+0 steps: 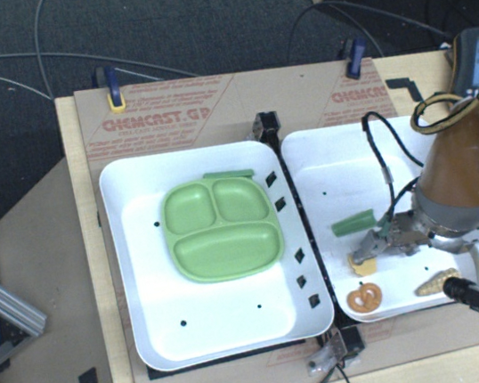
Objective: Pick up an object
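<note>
I have the arm reaching in over the right bin (316, 219), wrist low, and the gripper (381, 243) sits down among the small items there, which reads to me as a pick attempt in hand. Its tips are right against a small yellowish piece (364, 257), but I cannot tell how far the hand is spread or whether it has hold of anything; the wrist body hides too much. Taking the gripper as my landmark: a green block (353, 224) lies just above and to its left, a pretzel-like ring (365, 298) sits below it near the bin's front wall, and a tan piece (435, 282) lies below and to its right. Well to the gripper's left, the left bin (153, 326) holds a green divided plate (222, 228), lying flat, nothing in its compartments. My likeliest target is the yellowish piece.
</note>
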`<state>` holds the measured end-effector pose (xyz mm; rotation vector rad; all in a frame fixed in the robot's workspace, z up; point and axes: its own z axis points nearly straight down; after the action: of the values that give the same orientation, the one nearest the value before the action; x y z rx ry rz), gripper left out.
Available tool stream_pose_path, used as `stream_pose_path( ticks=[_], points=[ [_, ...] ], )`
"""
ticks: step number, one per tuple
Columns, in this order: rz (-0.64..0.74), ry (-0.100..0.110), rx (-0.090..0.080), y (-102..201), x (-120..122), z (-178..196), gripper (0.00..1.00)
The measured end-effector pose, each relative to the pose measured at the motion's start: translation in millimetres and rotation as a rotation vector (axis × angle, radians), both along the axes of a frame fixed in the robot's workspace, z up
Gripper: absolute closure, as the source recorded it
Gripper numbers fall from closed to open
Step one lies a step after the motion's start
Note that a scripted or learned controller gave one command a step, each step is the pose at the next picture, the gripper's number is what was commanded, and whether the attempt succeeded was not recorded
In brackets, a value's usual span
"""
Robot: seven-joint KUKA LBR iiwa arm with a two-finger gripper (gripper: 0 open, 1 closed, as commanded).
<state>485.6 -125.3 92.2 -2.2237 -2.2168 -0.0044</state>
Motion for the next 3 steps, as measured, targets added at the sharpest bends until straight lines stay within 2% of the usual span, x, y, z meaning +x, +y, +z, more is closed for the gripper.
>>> stream_pose_path(
  ticks=[1, 3],
  points=[
    [0.003, -0.007, -0.001, 1, 2, 15, 1.00],
    [0.005, -0.007, -0.004, 10, 8, 139, 1.00]
  ],
)
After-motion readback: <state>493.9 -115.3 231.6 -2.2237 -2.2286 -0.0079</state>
